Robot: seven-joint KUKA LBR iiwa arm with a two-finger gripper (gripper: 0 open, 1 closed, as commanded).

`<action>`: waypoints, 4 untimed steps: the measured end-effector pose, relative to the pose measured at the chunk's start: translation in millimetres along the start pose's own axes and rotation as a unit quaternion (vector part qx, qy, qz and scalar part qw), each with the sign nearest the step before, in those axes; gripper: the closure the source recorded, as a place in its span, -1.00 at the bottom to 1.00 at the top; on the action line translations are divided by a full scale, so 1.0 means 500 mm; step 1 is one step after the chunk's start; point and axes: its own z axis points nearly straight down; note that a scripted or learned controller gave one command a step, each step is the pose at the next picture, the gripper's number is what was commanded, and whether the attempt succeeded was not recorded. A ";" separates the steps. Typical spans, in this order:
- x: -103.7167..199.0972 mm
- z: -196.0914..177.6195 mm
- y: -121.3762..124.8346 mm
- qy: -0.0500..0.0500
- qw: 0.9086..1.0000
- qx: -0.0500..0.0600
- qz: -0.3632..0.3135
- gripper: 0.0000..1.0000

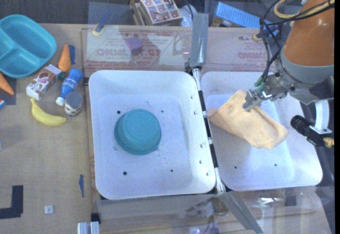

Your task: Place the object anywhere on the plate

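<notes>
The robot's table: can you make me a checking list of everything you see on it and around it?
Surface: wooden bench with two white bins, left bin and right bin, side by side.
Job's things: teal plate, upside down by the look of it, in the left bin; yellow cloth lying in the right bin.
Clutter: banana, carrot, small bottle, can, little carton and teal tray, all left of the bins.
Grippers: hand right over the cloth's upper edge; grip not clear.
Cables: black and yellow ones by the arm.
Surroundings: boxes behind the bench.
</notes>
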 end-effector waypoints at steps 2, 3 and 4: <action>0.358 0.039 0.114 0.000 1.000 -0.001 -0.011 1.00; 0.477 0.056 0.128 0.000 1.000 -0.001 0.002 1.00; 0.477 0.055 0.128 0.000 1.000 -0.001 0.001 -1.00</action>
